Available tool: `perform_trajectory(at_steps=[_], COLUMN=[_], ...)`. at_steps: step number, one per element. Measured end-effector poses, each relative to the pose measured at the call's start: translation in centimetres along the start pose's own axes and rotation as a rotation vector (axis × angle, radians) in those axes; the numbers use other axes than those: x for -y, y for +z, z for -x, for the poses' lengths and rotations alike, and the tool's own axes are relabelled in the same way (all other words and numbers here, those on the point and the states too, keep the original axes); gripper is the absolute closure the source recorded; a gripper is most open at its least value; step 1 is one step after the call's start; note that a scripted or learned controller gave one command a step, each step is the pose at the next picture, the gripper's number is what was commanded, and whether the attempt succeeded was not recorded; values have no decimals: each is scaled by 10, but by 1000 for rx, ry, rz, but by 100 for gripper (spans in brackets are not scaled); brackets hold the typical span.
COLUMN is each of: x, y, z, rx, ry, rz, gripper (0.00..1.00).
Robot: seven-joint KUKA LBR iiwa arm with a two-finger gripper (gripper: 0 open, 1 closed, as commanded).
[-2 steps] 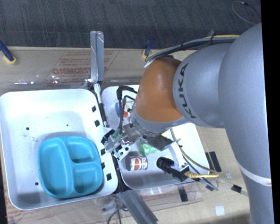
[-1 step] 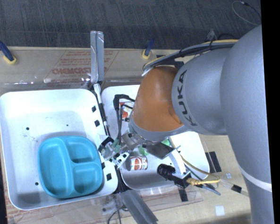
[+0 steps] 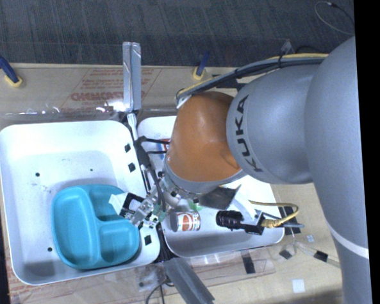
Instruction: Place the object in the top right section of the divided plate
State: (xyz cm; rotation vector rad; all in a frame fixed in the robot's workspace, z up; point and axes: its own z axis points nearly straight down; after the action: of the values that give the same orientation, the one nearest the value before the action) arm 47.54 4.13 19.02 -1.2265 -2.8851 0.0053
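The gripper (image 3: pixel 144 212) hangs over the wall between the bins, beside the blue divided plate (image 3: pixel 86 231) in the left bin (image 3: pixel 24 165). I cannot tell whether it is open or closed. What looks like a small red-and-white can (image 3: pixel 185 221) lies just to its right, in the near part of the right bin (image 3: pixel 215 246).

The left bin (image 3: pixel 17 159) and the right bin (image 3: pixel 208 246), both white, stand side by side on a brown board (image 3: pixel 64 91). Two blue clamps (image 3: pixel 8 70) sit at its far edge.

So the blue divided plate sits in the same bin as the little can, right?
No. The blue divided plate sits in the left bin; the little can lies in the right bin, as the camera view shows.
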Motion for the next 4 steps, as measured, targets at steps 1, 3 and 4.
perform_trajectory(at_steps=[1, 3, 4], x=[1, -20, -7], y=[0, -141, -1], z=[2, -15, 10], rx=[0, 13, 6], ry=[-338, -1520, -1490], rz=[0, 1, 1], gripper=[100, 100, 100])
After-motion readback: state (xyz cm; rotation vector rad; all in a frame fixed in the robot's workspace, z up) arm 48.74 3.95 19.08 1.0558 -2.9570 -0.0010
